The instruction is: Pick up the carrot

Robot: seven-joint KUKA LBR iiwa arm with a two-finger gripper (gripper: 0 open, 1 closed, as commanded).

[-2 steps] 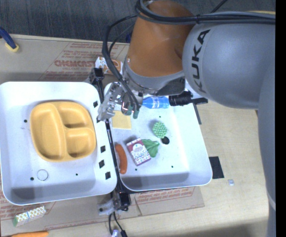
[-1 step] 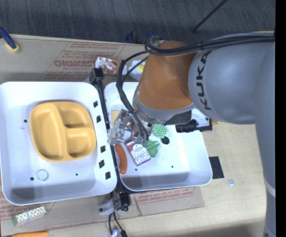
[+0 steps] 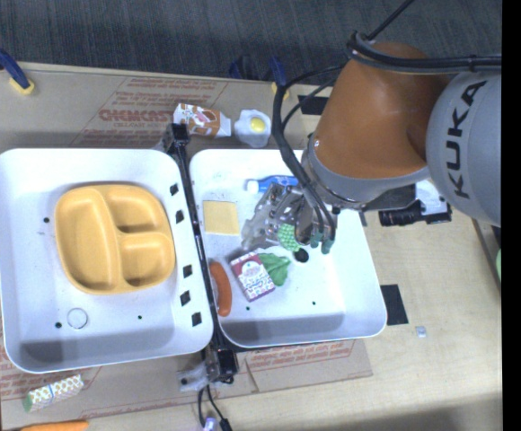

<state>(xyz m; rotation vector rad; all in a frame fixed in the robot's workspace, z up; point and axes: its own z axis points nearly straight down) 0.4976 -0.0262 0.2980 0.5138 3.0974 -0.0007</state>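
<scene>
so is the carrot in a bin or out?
In. The carrot lies flat in the right bin, against its left wall, apart from the gripper above it.

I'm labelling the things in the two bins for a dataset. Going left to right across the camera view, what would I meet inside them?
Yellow divided tray → carrot → red and white packet → gripper.

The yellow cheese slice sits farther back, overlapping the carrot's span, so I leave it unranked.
</scene>
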